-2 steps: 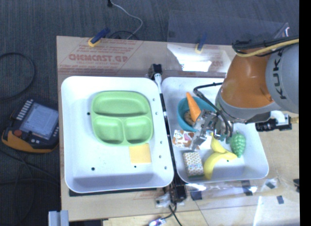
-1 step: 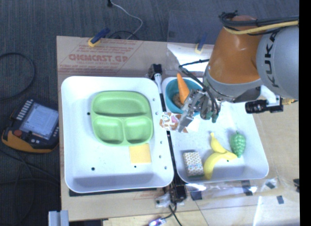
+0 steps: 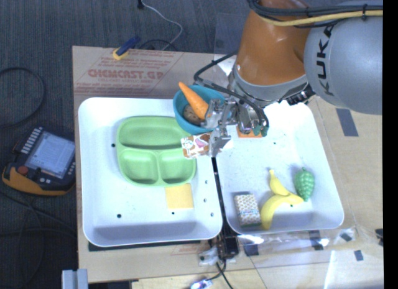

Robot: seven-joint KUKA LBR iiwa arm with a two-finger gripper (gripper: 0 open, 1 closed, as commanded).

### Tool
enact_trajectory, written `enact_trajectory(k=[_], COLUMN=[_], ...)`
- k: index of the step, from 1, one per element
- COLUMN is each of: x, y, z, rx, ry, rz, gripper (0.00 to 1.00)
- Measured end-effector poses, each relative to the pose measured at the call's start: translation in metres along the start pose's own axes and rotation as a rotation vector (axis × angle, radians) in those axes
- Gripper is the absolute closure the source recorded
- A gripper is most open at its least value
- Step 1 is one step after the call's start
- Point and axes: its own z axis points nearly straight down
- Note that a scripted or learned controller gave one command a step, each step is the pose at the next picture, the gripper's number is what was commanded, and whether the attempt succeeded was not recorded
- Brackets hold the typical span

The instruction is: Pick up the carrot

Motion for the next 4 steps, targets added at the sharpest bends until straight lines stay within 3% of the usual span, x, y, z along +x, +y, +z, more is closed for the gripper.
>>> enact_trajectory(k=[1, 2, 3, 4], x=[0.051, -0.029, -0.016, 0.022], y=[-0.004, -0.013, -0.018, -0.059], z=[-0.005, 0.001, 0.009, -0.027], rx=[0.003, 0.003, 0.002, 0.004], ry=[0.002, 0.001, 0.003, -0.001], rz=[0.303, 0.002, 0.252, 0.572], gripper=[1.00, 1.00, 1.00, 1.00])
